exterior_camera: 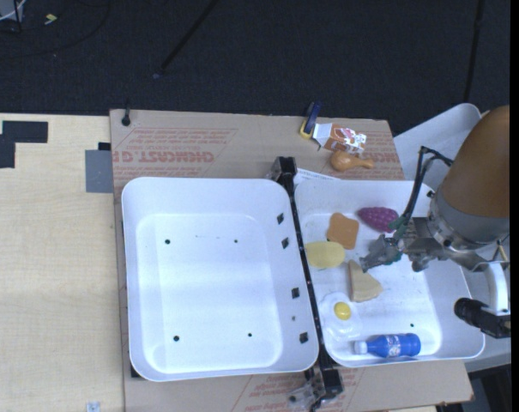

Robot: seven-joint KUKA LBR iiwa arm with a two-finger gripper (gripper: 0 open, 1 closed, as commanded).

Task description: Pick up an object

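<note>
We see 2 shallow white bins side by side on the counter (pixel 53 256). The left white bin (pixel 147 230) sits next to the right white bin (pixel 465 347), which has small things in it. The grey arm's end effector (pixel 381 256) hangs over the right bin. It is just above the pale wedge-shaped block (pixel 363 283) and beside the soft yellow lump (pixel 324 254). We cannot tell how far it is open or if it holds anything. Near it lie an orange square block (pixel 343 229) and a purple oval thing (pixel 377 217). A blue plastic bottle (pixel 389 346) lies by the front wall.
</note>
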